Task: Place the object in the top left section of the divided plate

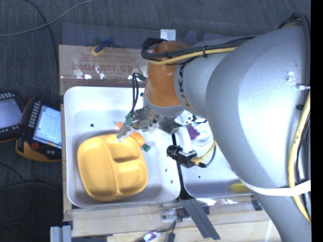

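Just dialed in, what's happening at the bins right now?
The arm reaches over the left bin, its gripper low at the top right edge of the yellow divided plate. Something small and orange sits right at the gripper; whether it is gripped is unclear. The plate's sections look bare, so nothing is placed yet.

teach pendant [40, 130] on floor left of bench; blue clip [102, 46] on cardboard [101, 64].

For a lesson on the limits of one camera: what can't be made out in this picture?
- Hand: small and partly under the arm; open or shut can't be told.
- Orange thing beside the hand at the yellow plate: too small to name.
- Right bin: mostly covered by the arm.
- Purple item and yellow item there: partly hidden.
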Available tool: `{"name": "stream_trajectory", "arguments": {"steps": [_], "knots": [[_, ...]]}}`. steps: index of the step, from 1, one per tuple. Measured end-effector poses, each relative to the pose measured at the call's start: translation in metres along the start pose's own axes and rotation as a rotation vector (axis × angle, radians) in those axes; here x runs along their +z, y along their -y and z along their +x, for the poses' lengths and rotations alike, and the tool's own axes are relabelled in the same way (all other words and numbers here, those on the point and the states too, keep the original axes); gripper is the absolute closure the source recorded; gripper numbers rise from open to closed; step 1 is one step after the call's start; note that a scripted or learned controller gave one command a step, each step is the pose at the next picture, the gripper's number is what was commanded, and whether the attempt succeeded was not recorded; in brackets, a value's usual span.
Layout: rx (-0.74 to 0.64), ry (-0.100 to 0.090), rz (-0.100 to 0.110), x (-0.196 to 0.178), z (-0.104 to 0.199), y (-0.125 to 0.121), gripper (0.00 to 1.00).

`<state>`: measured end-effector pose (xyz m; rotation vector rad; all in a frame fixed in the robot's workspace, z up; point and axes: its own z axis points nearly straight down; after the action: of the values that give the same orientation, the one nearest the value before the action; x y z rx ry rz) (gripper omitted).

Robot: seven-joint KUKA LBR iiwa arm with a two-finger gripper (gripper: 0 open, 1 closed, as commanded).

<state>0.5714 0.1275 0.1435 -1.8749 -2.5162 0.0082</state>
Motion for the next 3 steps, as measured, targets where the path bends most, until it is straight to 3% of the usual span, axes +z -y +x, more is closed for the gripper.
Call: {"name": "stream_trajectory", "arguments": {"steps": [1,2,3], "knots": [[0.073,0.001,0.0,0.016,-0.018,-0.036,0.0],[0.53,0.001,0.001,-0.037,-0.044,0.062,0.0],[0.528,0.003,0.007,-0.044,-0.044,0.062,1.0]]}}
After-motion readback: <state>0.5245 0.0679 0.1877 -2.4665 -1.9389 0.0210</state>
